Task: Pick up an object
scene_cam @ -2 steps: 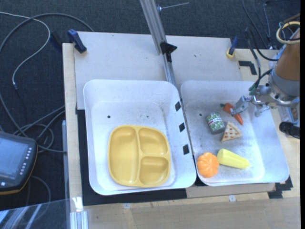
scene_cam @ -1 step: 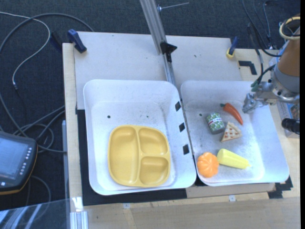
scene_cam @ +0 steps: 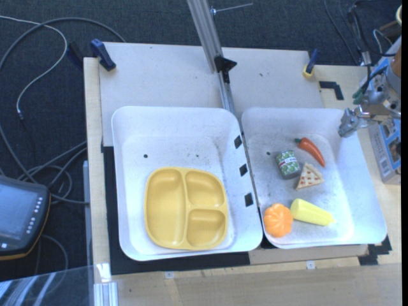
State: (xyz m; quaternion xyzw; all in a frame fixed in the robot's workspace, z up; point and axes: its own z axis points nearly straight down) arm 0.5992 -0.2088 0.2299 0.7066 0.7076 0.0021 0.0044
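From above, the worktop (scene_cam: 159, 75) carries two white bins side by side. The left bin (scene_cam: 127, 132) holds one yellow divided plate (scene_cam: 187, 208) with three compartments. The right bin (scene_cam: 357, 190) holds five small things: one red chili pepper (scene_cam: 311, 150) near the far side, one green packet (scene_cam: 288, 164) just left of it, one pizza slice (scene_cam: 309, 177) beside the packet, one yellow corn cob (scene_cam: 311, 212) and one orange pumpkin (scene_cam: 278, 219) at the near edge, almost touching. The gripper (scene_cam: 349, 122) hangs over the right bin's far right corner, apart from all five things, nothing in it; whether its fingers stand wide or narrow I cannot tell.
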